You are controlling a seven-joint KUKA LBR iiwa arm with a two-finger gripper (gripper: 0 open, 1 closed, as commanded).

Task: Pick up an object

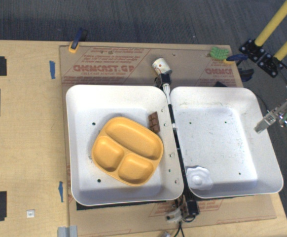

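- Gripper sat just off the right bin's right edge, outside the rim, above the floor beside the bench. Whether it was wide or narrow: cannot tell. Nothing seen in it.
- Yellow divided tray, three compartments, lay tilted in the middle of the left bin, open side up.
- Small brown block lay near the left bin's right edge, just beside the tray's far corner.
- White lumpy object rested in the right bin's near-left corner, against the wall.
- Both bins stood touching, side by side, on a cardboard sheet.
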